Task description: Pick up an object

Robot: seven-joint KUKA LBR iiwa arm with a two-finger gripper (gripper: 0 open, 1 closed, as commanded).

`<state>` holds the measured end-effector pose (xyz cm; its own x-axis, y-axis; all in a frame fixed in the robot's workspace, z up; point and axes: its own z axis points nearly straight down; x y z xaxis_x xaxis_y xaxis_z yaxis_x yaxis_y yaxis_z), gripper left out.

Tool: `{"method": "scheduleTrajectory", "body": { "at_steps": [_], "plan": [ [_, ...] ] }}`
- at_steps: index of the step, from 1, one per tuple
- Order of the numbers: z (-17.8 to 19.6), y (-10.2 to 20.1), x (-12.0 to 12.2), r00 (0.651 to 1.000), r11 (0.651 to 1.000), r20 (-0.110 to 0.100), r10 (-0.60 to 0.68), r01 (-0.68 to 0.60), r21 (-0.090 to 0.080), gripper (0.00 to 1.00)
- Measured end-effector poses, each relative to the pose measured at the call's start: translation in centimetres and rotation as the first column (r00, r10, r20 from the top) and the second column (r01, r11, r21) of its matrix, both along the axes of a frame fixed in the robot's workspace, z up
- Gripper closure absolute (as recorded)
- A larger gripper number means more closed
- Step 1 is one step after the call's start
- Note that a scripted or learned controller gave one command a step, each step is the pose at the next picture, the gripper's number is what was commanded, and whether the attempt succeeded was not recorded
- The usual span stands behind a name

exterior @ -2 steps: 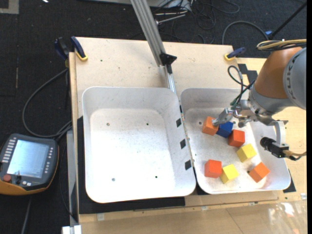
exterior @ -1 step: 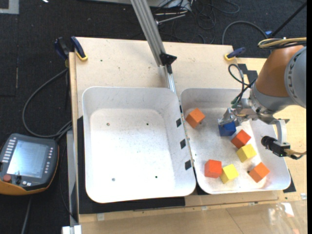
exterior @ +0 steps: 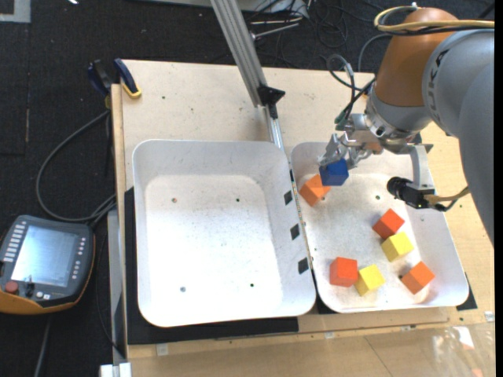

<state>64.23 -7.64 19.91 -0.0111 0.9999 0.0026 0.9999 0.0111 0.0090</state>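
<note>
One target: a small blue cube [exterior: 335,173] of hard-looking material is seen in the right-hand white bin [exterior: 440,234], near its upper left corner, directly under the two-finger gripper [exterior: 339,154].
Grasp state: the cube appears to be held between the gripper's fingers, with its top edge tucked under the fingertips; whether it is lifted clear of the bin floor cannot be told.
Handling: the cube is judged light, stiff and smooth-sided; it is best taken across two opposite flat faces, near the middle, so that it is not twisted out.
Nearest neighbour: an orange cube [exterior: 314,189] is seen just beside the blue one, to its lower left, possibly touching it.
Other blocks: a red-orange cube [exterior: 387,224], a yellow cube [exterior: 397,247], a red cube [exterior: 343,272], a second yellow cube [exterior: 369,280] and another orange cube [exterior: 418,276] are scattered lower in the same bin.
Arm: the grey arm with an orange band [exterior: 416,53] is reached in from the right.
Left side: a second white bin [exterior: 157,163] is set alongside.
</note>
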Motion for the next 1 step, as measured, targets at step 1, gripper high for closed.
{"method": "scheduleTrajectory", "body": {
  "at_steps": [1],
  "plan": [
    [-0.42,6.44,0.05,1.000,1.000,-0.009,-0.002,0.002,0.000,1.00]
  ]
}}
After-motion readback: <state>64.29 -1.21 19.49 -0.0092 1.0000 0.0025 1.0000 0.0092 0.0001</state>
